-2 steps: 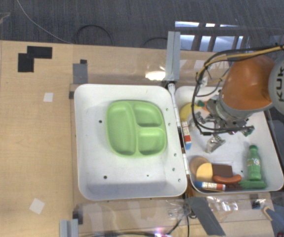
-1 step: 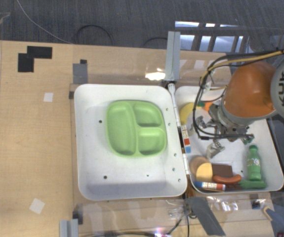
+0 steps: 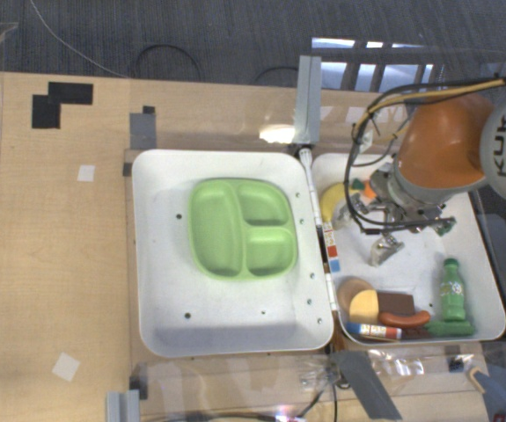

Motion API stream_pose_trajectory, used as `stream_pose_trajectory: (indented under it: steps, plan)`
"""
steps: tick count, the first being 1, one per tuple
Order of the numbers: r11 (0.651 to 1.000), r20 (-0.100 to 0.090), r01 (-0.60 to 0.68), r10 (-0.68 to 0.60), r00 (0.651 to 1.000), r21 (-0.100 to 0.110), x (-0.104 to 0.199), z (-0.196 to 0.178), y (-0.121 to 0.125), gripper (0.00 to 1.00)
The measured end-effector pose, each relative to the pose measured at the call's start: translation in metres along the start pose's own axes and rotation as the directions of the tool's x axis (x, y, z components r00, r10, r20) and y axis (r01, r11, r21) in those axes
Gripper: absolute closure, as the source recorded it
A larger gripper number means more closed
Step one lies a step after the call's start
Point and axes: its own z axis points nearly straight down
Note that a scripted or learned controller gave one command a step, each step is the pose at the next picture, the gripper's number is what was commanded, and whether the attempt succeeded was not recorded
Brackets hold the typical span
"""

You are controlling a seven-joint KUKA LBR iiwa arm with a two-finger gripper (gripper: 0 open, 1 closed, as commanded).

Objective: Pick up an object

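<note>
While the pickable objs, a green bottle (image 3: 451, 290), yellow ball (image 3: 364, 303) and brown block (image 3: 398, 303), lie at the right bin's (image 3: 492, 262) near end, your gripper (image 3: 386, 250) hangs over mid-bin w/ apparently nothing in it, and the left bin (image 3: 156, 253) holds a green tray (image 3: 240, 227).

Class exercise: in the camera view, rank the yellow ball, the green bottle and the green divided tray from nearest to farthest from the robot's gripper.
1. Yellow ball: right bin, just left of the gripper.
2. Green bottle: right bin, lower right of the gripper, a little farther.
3. Green divided tray: left bin, across the divider, clearly farthest.
</note>
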Motion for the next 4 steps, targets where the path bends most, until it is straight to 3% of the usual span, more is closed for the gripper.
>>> stream_pose_trajectory:
  steps: [1, 2, 3, 4]
  plan:
    - [0.998, 0.001, -0.061, 0.061, 0.998, 0.001, 0.019, 0.0, -0.023, 0.0]
    - [0.993, -0.009, -0.122, 0.122, 0.993, 0.002, -0.026, 0.001, -0.017, 0.0]
    - [0.944, -0.001, 0.33, -0.33, 0.944, 0.0, -0.017, 0.001, -0.034, 0.0]
    - [0.889, -0.001, 0.459, -0.459, 0.889, -0.003, -0.03, 0.003, -0.064, 0.0]
